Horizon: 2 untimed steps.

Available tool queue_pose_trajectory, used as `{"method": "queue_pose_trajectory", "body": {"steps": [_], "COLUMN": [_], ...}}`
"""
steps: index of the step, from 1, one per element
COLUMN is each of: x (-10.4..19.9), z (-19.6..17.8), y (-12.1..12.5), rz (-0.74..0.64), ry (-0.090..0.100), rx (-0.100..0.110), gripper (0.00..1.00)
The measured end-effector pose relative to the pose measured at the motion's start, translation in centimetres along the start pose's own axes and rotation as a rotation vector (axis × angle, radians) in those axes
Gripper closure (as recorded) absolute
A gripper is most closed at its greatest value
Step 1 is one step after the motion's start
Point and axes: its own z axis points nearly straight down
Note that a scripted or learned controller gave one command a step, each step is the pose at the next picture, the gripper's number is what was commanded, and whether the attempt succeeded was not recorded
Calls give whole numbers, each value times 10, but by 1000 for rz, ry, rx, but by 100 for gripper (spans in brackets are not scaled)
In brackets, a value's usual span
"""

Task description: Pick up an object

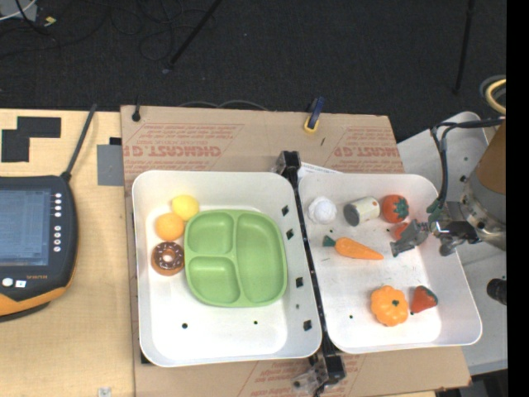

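Note:
The right bin [459, 325] holds a carrot [359, 249], a small orange pumpkin [389, 305], a strawberry [423, 299], a tomato [394, 208], a grey-and-white can [361, 211] lying on its side and a white ball [322, 211]. My gripper [428, 240] hangs over the right bin's right side, level with the carrot. It stands open, its fingers spread with nothing between them. A small red item [402, 229] lies right beside the left fingertip [407, 242], partly hidden by it.
The left bin [157, 321] bears a green divided plate [235, 257], with a lemon [184, 206], an orange [169, 226] and a chocolate donut [167, 259] along its left. A black divider [299, 246] separates the bins. A teach pendant [33, 238] lies at far left.

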Motion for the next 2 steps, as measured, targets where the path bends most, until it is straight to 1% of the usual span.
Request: {"method": "queue_pose_trajectory", "body": {"steps": [1,2], "x": [0,4], "z": [-6,38], "y": [2,-1], "rz": [-2,-4], "ry": [-2,0], "rx": [-11,-7], "gripper": [0,0]}}
